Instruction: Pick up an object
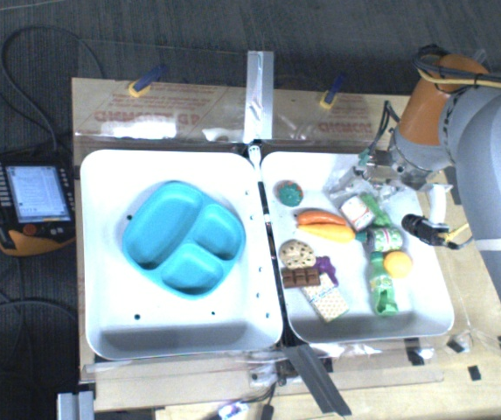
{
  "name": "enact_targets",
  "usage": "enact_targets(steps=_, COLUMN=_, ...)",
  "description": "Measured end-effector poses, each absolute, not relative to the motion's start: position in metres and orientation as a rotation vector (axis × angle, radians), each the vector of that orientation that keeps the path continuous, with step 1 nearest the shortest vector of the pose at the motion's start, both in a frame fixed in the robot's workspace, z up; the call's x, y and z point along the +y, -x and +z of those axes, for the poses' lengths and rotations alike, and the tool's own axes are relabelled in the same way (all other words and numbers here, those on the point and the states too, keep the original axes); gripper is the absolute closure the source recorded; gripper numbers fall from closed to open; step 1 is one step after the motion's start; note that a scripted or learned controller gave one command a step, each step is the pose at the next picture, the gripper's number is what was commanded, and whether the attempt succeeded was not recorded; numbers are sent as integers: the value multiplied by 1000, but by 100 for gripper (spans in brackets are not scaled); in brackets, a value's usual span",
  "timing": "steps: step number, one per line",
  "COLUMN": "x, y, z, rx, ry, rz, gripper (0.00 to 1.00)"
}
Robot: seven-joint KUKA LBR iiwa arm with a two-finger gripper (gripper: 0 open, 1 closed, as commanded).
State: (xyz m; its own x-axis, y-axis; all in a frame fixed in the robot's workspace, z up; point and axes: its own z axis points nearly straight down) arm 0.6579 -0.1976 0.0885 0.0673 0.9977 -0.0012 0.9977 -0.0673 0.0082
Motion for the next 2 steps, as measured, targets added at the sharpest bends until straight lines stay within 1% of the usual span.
enact_targets(steps=1, x=-187, y=-656, z=88, rx=2143, ry=-2286, rz=2, gripper=0)
enact_targets(steps=2, x=-153, y=-571, z=125, rx=2225, ry=-2221, rz=-2, gripper=0)
